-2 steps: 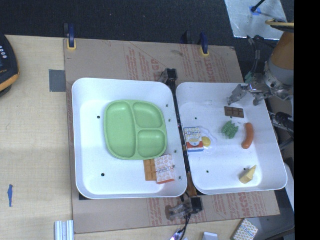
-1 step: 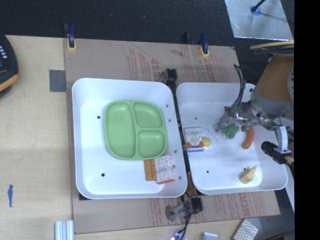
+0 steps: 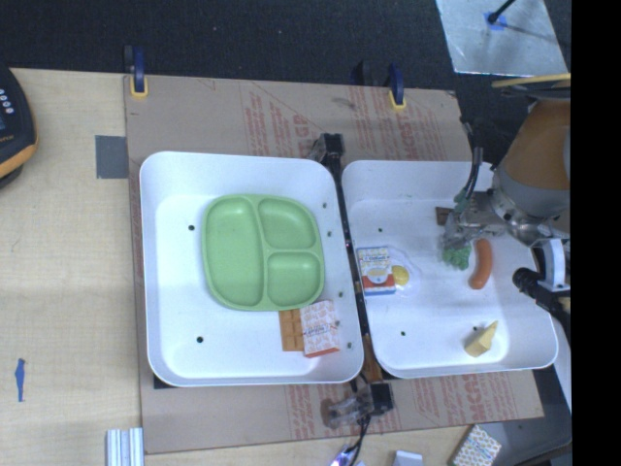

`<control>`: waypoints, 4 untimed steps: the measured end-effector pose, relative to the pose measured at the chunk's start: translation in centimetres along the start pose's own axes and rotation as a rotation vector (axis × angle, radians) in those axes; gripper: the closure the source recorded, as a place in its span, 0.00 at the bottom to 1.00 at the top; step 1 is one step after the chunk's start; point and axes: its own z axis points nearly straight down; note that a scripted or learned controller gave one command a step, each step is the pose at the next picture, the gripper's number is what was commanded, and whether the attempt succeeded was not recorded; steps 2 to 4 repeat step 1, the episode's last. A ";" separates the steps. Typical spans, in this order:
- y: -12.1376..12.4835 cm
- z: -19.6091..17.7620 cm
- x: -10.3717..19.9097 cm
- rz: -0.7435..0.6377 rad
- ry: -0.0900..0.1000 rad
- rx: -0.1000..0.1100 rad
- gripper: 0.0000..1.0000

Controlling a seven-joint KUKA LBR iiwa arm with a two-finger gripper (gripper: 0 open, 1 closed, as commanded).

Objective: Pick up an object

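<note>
In the right bin (image 3: 408, 352) my gripper (image 3: 460, 233) reaches in from the right and hangs low over a small green object (image 3: 455, 256), which sits right under its fingertips. An orange sausage-shaped piece (image 3: 480, 264) lies just to the right of the green object. A small printed card with a yellow piece (image 3: 379, 269) lies near the bin's left side. A pale yellow wedge (image 3: 480, 339) rests near the front right corner. Nothing shows between the fingers.
The left bin (image 3: 165, 260) holds a green divided plate (image 3: 262, 251) and a small printed packet (image 3: 312, 329) at its front. The divider between the bins runs just left of the printed card. A dark device (image 3: 12, 124) sits at the far left edge of the bench.
</note>
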 end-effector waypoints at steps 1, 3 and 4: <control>-3.7 -1.0 -3.9 0.004 0.001 0.000 1.00; -3.7 -1.0 -3.9 0.004 0.001 0.000 1.00; -3.7 -1.0 -3.9 0.004 0.001 0.000 1.00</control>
